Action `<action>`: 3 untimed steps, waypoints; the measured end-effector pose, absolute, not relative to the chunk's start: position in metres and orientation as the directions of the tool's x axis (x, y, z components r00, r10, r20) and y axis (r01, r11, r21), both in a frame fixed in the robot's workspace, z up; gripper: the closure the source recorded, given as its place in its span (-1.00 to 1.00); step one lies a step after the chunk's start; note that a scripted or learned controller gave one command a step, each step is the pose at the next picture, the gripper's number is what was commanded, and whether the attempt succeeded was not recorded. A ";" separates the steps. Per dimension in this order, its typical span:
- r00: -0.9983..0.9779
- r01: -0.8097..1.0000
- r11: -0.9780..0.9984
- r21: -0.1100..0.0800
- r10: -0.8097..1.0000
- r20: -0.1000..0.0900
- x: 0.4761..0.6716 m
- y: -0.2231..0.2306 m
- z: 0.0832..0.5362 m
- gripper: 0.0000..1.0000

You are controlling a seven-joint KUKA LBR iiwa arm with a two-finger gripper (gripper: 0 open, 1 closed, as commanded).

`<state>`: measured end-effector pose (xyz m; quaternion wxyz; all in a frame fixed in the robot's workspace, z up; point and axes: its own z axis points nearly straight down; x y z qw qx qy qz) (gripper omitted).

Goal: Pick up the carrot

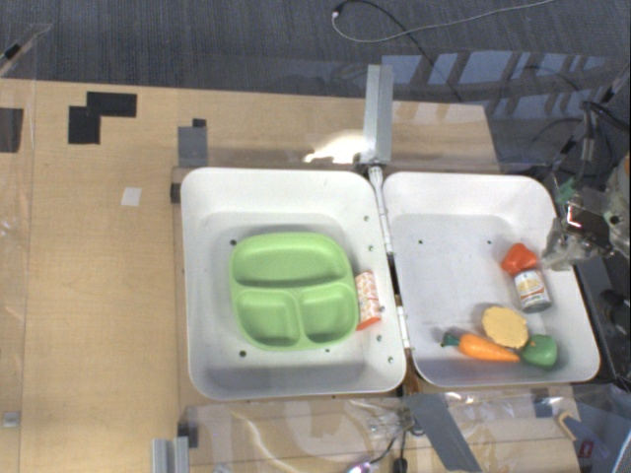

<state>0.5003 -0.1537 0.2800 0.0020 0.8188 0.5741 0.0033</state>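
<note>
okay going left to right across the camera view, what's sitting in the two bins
Green divided plate → small packet leaning at the left bin's right wall → carrot → yellow round piece → orange-capped bottle → green vegetable.

carrot [484,349] flat, right bin's front

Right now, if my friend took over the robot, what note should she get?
Gripper: at the right bin's right edge, above the small bottle with the orange cap; too blurred to tell open or shut, nothing seen in it.
Carrot: lying in the right bin, near its front wall, beside the yellow round piece and a green item.
Left bin: holds the green divided tray.
Done: nothing yet; carrot not lifted.
Left: move to the carrot, grasp, lift.
</note>
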 end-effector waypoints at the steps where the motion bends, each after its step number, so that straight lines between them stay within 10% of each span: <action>1: 0.461 0.887 -0.461 0.001 0.887 0.001 0.488 -0.098 0.247 1.00; 2: 0.591 0.807 -0.591 0.004 0.807 0.001 0.561 -0.172 0.312 1.00; 3: 0.816 0.578 -0.816 0.000 0.578 0.000 0.509 -0.176 0.236 1.00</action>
